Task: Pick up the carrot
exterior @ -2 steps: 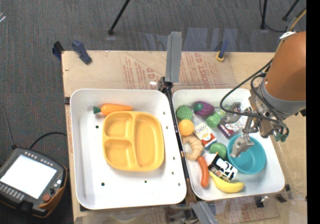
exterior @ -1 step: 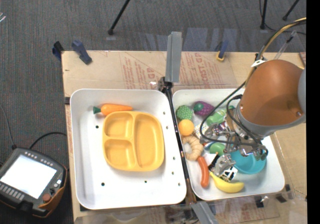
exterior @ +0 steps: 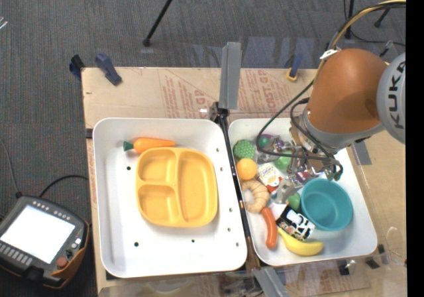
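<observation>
Carrot (exterior: 152, 144) lies in the left bin (exterior: 109, 223), near its far edge, touching the rim of the yellow divided plate (exterior: 177, 186), green stem end pointing left. The arm (exterior: 348, 100) is over the right bin (exterior: 361, 236), well apart from the carrot, so by my reading the reach has not begun and the task sits at its first step. The wrist leans down into that bin's far half, above a clutter of toys beside the teal bowl (exterior: 326, 204); the gripper (exterior: 306, 166) is partly hidden under the orange band and lost among the small items, so whether it is wide or narrow cannot be told, and nothing can be seen held in it. The next move calls for lifting clear of the clutter, crossing the divider between the bins, and coming down on the carrot across its narrow width, keeping off the plate's rim
</observation>
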`<action>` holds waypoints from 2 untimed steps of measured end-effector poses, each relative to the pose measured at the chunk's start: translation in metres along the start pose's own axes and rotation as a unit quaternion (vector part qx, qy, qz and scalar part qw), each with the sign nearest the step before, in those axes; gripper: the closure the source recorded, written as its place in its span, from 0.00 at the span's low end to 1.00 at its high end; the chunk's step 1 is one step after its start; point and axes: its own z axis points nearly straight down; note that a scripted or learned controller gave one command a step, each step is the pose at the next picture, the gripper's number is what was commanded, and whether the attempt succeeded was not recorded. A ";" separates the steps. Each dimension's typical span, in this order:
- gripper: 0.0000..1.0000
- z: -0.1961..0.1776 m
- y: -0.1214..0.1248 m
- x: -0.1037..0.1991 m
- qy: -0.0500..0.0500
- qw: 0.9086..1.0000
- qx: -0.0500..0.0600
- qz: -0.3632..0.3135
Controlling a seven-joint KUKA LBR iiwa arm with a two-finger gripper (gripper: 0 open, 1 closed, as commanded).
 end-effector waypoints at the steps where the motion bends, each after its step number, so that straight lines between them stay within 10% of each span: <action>1: 0.00 0.051 -0.069 -0.023 0.001 0.998 0.000 0.062; 2: 1.00 0.038 -0.067 -0.026 -0.003 0.998 0.000 0.059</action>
